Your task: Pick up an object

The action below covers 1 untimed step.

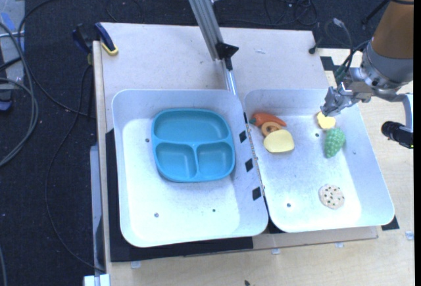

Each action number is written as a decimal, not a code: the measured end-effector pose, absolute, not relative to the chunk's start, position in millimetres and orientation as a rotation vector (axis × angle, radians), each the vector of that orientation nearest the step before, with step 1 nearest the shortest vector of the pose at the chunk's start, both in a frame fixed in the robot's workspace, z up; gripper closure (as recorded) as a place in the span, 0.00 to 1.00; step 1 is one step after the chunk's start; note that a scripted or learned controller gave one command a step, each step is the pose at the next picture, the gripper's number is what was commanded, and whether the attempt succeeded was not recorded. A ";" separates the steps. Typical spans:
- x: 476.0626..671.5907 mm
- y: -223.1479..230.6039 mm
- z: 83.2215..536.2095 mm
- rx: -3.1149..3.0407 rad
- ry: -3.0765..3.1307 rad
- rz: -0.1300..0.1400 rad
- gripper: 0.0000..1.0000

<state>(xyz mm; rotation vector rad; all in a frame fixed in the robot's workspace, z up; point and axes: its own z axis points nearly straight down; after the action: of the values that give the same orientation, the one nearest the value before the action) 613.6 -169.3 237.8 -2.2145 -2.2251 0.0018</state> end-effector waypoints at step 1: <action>583.1 -120.2 234.6 -2.213 -2.226 0.001 1.00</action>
<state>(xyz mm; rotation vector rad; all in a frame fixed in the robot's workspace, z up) 583.1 -120.2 234.6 -2.2131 -2.2255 0.0015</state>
